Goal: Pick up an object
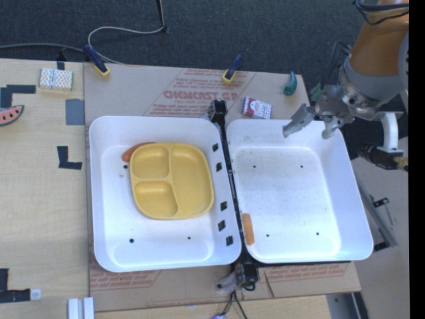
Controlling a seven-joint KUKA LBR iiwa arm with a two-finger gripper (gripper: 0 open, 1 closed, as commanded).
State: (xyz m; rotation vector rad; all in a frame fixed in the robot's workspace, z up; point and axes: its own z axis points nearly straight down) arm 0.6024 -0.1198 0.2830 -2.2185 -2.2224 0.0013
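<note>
With my gripper (311,126) spread empty over the right bin's (345,198) far rim, I'd pinch the small, light, probably rigid orange piece (248,228) across its narrow middle at that bin's near-left wall.

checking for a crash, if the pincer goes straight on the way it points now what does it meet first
Probably the bare floor of the right bin near its back wall; the open pincer points down and leftward over it. The orange piece lies well off that line. Depth is unclear.
</note>
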